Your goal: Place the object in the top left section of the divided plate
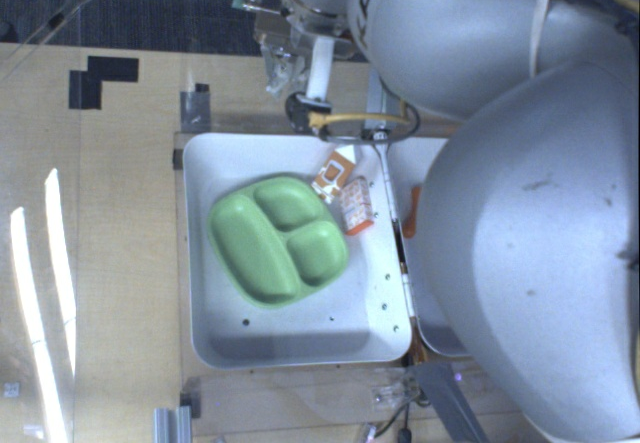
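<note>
Camera view: arm (520, 181) hides the right bin (425, 261); gripper (300, 81) opening unclear.

- Robotics lab: my grey arm (520, 131) over a pale wooden table (90, 231).
- White bin (290, 341) on it; black markers (100, 79) on the tabletop.

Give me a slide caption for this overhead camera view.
Green divided plate in left bin, small packets beside it, gripper above.

A green divided plate (277, 241) lay in the left white bin (215, 331), an orange-and-white packet (346, 193) rested just beside its upper-right edge, and the gripper (300, 81) hung above the bin's far rim, under the grey arm (520, 181).
</note>
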You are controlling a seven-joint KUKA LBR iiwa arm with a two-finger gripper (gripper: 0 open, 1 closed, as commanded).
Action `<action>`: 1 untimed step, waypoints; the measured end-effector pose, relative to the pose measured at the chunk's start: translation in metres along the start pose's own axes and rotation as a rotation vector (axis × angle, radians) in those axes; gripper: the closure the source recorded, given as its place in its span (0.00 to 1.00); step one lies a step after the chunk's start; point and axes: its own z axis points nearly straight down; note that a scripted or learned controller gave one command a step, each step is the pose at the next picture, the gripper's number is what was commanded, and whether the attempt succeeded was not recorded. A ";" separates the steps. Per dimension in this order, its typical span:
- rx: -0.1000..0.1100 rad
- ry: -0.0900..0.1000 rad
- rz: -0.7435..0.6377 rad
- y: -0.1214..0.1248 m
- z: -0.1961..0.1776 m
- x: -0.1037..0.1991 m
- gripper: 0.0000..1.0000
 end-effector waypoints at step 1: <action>-0.001 0.000 -0.416 -0.001 0.077 0.005 1.00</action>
